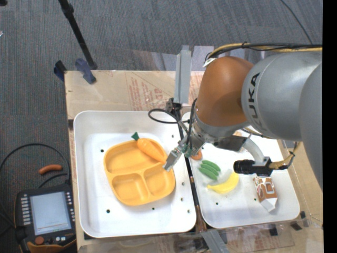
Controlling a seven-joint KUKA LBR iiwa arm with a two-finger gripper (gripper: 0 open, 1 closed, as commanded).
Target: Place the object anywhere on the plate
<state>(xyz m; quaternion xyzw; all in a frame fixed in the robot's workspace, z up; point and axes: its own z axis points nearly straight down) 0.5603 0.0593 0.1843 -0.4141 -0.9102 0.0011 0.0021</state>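
An orange divided plate (138, 176) lies in the left bin (89, 194). A toy carrot (149, 147) with a green top rests on the plate's upper right compartment. My gripper (172, 159) hovers just right of the carrot, over the plate's right rim, with its fingers pointing down to the left. The fingers look close together with nothing visible between them. The carrot lies apart from the fingertips.
The right bin (247, 210) holds a green pea pod (209, 168), a yellow banana (224, 184), a brown and white packet (265, 191) and a small orange item (196, 154) near the divider. A teach pendant (47, 215) sits on the floor at the left.
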